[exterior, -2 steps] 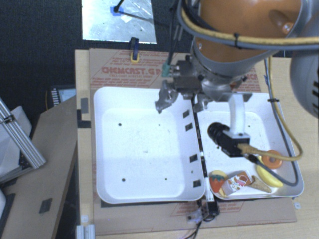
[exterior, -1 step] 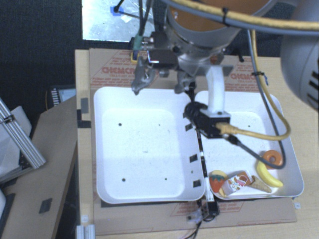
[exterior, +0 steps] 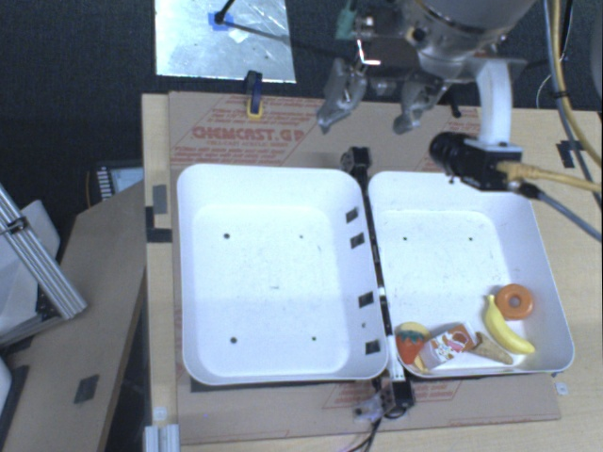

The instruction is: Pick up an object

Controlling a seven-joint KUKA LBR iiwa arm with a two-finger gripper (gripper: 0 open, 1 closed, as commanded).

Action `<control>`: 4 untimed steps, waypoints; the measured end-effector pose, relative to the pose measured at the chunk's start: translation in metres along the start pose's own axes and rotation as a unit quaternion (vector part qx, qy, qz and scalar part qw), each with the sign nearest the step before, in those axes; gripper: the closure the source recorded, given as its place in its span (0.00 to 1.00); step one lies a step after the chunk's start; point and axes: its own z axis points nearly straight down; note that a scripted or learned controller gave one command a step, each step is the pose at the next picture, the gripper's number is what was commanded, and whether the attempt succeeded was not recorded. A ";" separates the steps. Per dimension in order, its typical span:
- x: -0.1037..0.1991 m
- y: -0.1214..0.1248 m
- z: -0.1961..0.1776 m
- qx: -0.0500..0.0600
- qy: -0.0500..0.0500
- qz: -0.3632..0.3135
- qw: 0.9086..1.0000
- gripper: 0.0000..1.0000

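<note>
My gripper (exterior: 373, 109) hangs high above the far edge of the bench, over the join between the two bins, its two fingers spread apart with nothing between them. The right bin (exterior: 443, 234) holds the objects, all bunched in its near right corner. A yellow banana (exterior: 504, 328) lies there beside an orange ring-shaped piece (exterior: 514, 299). To their left lie a red and white packet (exterior: 445, 345), a round orange and red fruit (exterior: 412, 339) and a small brown piece (exterior: 491, 350). The gripper is far from all of them.
The left bin (exterior: 264, 271) lies beside the right one, split from it by a ridge with black clips (exterior: 363, 243). A cardboard sheet (exterior: 245, 130) lies under both bins. A shiny metal plate (exterior: 224, 24) lies beyond the bench at the far left.
</note>
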 end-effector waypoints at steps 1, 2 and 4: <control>0.030 -0.047 0.001 0.003 0.001 -0.006 1.000 0.00; 0.068 -0.046 0.001 0.002 0.001 -0.006 1.000 0.00; 0.067 -0.045 0.035 0.001 0.001 -0.004 1.000 1.00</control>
